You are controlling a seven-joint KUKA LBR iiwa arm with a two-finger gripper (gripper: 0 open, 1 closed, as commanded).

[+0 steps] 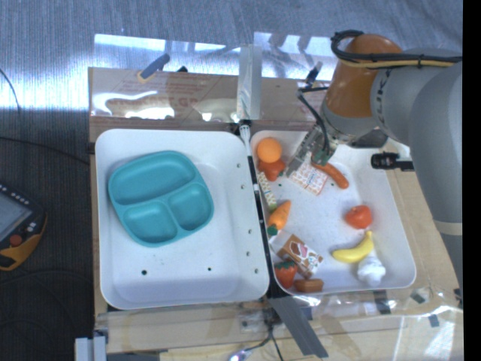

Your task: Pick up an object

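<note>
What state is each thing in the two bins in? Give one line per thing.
Teal tray: flat, compartments bare.
Orange ball: resting at bin wall.
Carrot: lying tilted.
Banana: lying flat.
Tomato: resting apart.
Gripper: low over the patterned card.

Right bin: an orange ball (268, 150) sits in the far left corner, a patterned card (309, 177) lies flat beside it, a red tomato (359, 216) mid-right, and a yellow banana (353, 252) toward the near right corner.
</note>
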